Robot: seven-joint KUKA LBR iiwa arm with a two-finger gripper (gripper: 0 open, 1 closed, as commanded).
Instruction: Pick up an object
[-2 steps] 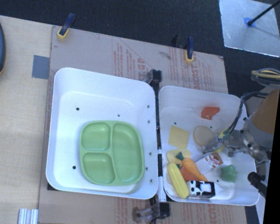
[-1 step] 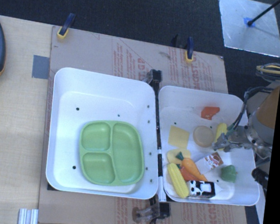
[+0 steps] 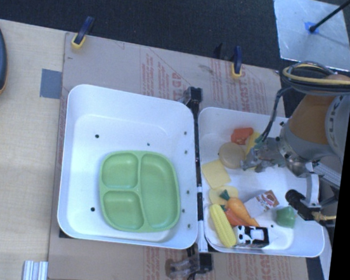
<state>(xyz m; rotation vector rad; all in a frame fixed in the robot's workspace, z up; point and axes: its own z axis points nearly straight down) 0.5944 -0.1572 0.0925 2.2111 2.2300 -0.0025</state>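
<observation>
Objects point(image 3: 237, 213) heaped lower right of frame; gripper point(image 3: 257, 158) above tan disc point(image 3: 230, 154), claw state indeterminable; advise centred, vertical descent onto one item.

Single fixed camera, mounted above the bench point(image 3: 11, 166), looking down at a slant. Mid-range: both white bins fit whole, left bin point(image 3: 77, 155) near frame centre, right bin point(image 3: 302, 246) toward the right edge. Far bench edge runs along the top, dark floor beyond it. The arm point(image 3: 315, 122) enters from the right side, partly cropped. Near bench edge is cut off at the bottom.
</observation>
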